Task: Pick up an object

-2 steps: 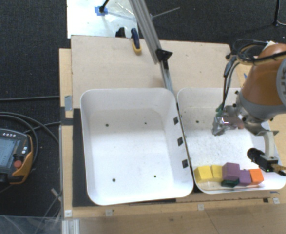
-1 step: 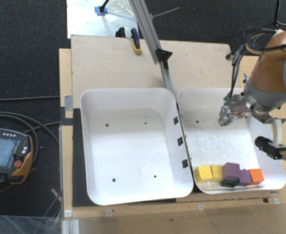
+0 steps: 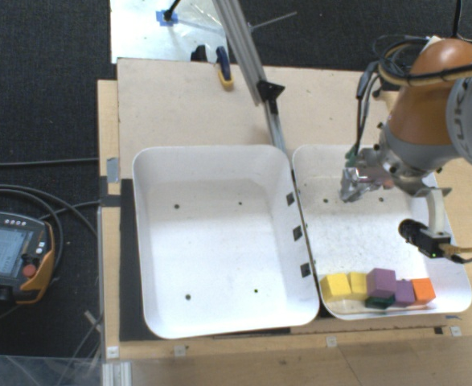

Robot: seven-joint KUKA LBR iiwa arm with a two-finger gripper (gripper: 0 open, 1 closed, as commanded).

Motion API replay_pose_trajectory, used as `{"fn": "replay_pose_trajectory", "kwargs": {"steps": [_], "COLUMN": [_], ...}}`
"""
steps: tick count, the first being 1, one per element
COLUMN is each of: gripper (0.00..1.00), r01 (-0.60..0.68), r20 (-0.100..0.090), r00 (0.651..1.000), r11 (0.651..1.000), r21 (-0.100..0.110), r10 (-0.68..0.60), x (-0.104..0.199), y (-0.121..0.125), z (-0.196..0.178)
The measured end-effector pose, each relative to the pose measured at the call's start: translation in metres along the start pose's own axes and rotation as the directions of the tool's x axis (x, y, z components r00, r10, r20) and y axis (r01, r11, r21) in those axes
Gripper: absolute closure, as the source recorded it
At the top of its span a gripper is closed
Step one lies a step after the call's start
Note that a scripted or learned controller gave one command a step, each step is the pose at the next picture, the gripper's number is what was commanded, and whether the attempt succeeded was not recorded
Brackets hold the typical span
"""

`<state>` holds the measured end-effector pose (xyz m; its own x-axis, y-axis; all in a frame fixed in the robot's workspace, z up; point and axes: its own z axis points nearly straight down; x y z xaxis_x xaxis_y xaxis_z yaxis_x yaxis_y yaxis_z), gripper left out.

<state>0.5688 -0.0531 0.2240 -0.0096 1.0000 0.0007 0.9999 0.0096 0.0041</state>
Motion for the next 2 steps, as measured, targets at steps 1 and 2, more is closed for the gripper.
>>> {"fn": "replay_pose_trajectory", "kwargs": {"steps": [1, 2], "gripper": [1.0, 0.0], "r01": [-0.012, -0.007], "r20": [0.002, 0.002], "r00": [1.0, 1.0], "r11": [1.0, 1.0], "r21": [0.003, 0.003], "r10": [0.012, 0.007], "x": [-0.0363, -0.0341], "y": [-0.0123, -0.0116], "z": [0.0085, 0.0083]}}
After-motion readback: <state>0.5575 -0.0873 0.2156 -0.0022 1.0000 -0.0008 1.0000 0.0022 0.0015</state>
